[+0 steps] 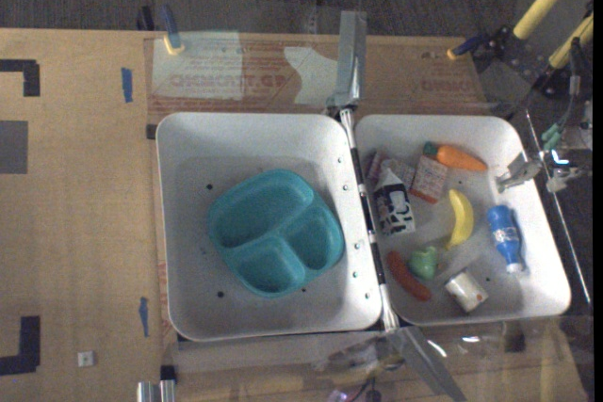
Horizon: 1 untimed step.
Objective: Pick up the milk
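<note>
White milk carton [393,205] lies well left of gripper [529,168].

The gripper [535,168] sits at the right edge of the frame, about mid-height, with pale metal parts pointing left. Behind it the dark wrist runs up toward the upper right corner. Nothing sits between its tips.
</note>
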Tool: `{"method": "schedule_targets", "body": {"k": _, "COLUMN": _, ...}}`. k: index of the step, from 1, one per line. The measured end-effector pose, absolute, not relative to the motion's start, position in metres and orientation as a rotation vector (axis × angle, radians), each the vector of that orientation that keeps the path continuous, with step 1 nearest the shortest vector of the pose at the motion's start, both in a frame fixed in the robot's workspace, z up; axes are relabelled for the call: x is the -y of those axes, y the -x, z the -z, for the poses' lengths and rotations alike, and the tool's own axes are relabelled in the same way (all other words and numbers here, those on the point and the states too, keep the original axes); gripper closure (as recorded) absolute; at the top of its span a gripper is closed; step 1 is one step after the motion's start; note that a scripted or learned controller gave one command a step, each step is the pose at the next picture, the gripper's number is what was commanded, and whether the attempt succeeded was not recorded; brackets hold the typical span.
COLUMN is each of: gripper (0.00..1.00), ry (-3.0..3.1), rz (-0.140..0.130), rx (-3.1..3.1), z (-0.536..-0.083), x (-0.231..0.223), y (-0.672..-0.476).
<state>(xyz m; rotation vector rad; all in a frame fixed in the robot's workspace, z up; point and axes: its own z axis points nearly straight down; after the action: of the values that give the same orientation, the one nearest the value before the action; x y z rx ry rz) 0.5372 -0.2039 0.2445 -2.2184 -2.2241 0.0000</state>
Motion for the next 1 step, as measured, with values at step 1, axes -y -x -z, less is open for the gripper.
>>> {"method": "schedule_targets", "body": {"k": 1, "gripper": 0.0, "ry": 2.393, "rz": 0.008, "rx": 2.044, "z": -0.0881, "x": 0.1526, "y": -0.5501}}
